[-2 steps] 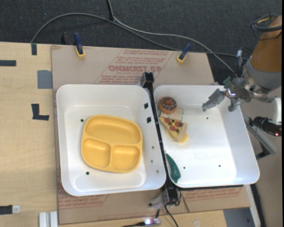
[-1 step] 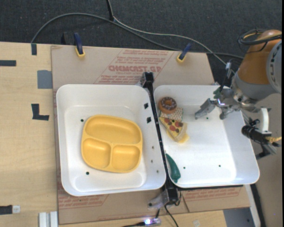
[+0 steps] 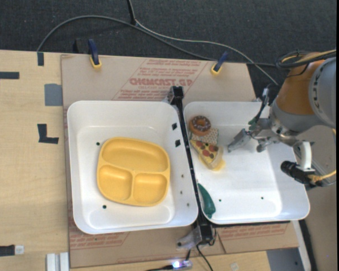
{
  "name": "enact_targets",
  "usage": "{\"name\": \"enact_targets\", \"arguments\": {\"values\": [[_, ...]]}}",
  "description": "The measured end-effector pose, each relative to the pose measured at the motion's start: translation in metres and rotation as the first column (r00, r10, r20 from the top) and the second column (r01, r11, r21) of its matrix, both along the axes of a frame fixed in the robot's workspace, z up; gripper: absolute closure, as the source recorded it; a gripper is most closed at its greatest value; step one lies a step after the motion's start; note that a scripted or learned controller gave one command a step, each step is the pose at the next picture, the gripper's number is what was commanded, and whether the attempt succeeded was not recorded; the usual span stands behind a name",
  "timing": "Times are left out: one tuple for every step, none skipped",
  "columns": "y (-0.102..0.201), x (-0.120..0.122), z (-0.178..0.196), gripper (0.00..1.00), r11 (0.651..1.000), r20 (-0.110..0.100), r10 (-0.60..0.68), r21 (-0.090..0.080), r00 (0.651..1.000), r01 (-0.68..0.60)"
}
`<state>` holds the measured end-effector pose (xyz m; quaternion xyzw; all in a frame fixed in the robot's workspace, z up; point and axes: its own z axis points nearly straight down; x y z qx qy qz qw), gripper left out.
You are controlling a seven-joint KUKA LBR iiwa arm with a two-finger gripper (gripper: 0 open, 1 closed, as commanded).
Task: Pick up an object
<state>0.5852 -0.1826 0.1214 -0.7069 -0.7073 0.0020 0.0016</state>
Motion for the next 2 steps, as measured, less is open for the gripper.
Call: {"name": "enact_targets", "arguments": {"values": [[0.0,0.0,-0.038,0.0,1.0,0.005,0.001,-0.002,1.0,-0.001],[0.0,0.002,-0.024,1.0,1.0,0.01,0.002,-0.005,1.0,-0.001]]}}
